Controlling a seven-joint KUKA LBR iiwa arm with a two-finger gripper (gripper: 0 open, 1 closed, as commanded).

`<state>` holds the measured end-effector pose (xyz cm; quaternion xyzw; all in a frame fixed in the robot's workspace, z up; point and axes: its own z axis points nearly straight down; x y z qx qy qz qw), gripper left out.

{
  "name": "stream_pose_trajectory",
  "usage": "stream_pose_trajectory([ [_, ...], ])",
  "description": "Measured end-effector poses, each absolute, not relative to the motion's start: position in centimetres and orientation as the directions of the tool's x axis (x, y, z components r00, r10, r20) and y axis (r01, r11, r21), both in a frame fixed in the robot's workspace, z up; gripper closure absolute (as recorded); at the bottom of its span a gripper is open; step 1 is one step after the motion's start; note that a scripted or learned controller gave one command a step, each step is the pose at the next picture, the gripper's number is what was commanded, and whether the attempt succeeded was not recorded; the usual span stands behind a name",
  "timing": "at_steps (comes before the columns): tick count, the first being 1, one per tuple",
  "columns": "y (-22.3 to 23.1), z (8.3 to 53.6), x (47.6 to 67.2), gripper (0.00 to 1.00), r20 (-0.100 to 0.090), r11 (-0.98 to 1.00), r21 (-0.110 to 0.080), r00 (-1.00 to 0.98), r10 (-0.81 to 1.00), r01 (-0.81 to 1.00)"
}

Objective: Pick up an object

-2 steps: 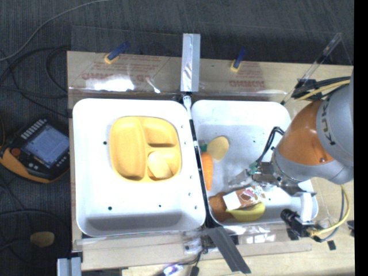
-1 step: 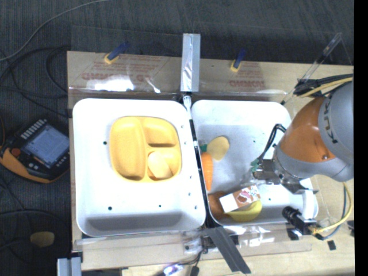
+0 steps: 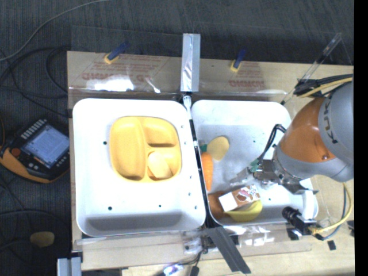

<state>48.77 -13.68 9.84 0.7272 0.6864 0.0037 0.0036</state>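
Two shallow white plastic bins (image 3: 86, 171) on a tan cardboard-coloured surface (image 3: 270, 73). Yellow divided plastic tray (image 3: 129, 148) in the left bin, holding a paler yellow round piece (image 3: 160, 165). In the right bin: pale yellow round disc (image 3: 218, 147), long orange carrot-shaped piece (image 3: 206, 171), small white carton with red print (image 3: 240, 199), yellow rounded fruit shape (image 3: 248, 211). Grey robot arm with orange band (image 3: 307, 140). Blue and yellow clips (image 3: 117, 52) at the far edge. Dark grey carpeted floor (image 3: 34, 56), with an orange and black handheld pendant (image 3: 35, 149).

There are two white bins (image 3: 86, 211), one yellow tray (image 3: 129, 148), one carrot (image 3: 207, 168), one small carton (image 3: 238, 199) and one banana (image 3: 248, 211).
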Motion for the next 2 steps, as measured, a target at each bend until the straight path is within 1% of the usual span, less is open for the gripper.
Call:
stream_pose_trajectory([
  [1,-12.8,16.3,52.7,0.00,-0.002,0.069,-0.003,-0.069,0.998,0.998],
  [2,-10.0,9.7,58.6,0.00,-0.007,0.143,0.000,-0.143,0.990,0.990],
])
